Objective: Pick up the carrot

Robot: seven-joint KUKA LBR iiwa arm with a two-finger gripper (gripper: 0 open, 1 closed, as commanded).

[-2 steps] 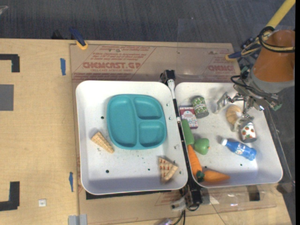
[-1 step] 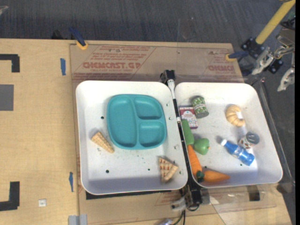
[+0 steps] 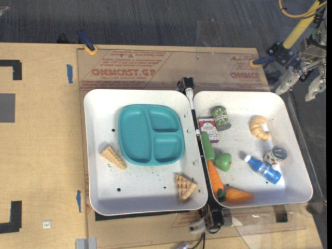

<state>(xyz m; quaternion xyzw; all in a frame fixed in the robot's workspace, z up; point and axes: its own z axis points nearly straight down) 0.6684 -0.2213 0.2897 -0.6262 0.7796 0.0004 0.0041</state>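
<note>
The long orange carrot with a green end (image 3: 215, 177) lies along the left wall of the right white bin (image 3: 298, 154), at 7 o'clock, just below a green apple (image 3: 223, 162). A fatter orange carrot (image 3: 237, 194) lies beside it. The hand (image 3: 303, 77) waits at 2 o'clock, outside the bin; I cannot tell if it is spread. It should come straight down and pinch the carrot's middle, away from the wall.

Two bins (image 3: 93, 139), two carrots (image 3: 214, 175), two wafers (image 3: 113, 157), one plate (image 3: 151, 134).
</note>
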